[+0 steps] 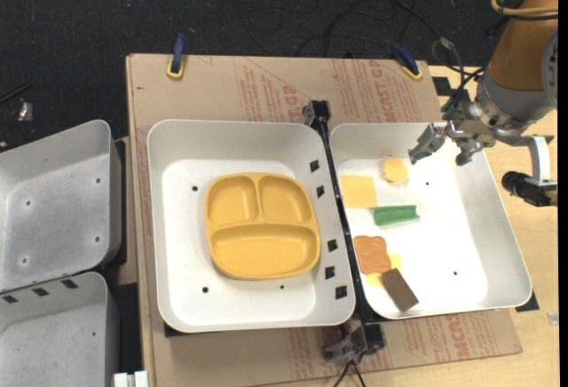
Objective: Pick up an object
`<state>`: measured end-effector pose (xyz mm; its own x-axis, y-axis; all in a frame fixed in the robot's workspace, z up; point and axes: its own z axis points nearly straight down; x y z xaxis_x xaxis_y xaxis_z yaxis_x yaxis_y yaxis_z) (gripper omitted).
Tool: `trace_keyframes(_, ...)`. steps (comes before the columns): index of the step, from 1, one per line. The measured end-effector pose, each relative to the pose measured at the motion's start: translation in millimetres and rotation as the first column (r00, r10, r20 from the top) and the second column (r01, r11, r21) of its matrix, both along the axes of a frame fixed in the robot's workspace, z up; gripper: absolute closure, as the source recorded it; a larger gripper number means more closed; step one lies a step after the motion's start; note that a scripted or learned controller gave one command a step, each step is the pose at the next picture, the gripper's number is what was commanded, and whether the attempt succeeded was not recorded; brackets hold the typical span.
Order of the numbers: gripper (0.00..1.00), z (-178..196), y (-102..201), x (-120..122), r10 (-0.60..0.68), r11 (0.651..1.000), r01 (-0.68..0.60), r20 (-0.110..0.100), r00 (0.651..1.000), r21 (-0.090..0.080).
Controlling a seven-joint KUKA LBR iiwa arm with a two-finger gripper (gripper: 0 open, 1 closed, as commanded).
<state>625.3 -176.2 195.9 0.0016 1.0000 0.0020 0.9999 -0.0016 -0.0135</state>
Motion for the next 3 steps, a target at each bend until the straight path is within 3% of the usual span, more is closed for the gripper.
trace_keyframes(1,0.00,8,1,3,0.003,1.000,-0.003,0.014,1.000,-0.002)
trace_keyframes(3,0.00,-106,3,2,0.002,1.000,-0.002,0.011,1.000,-0.002)
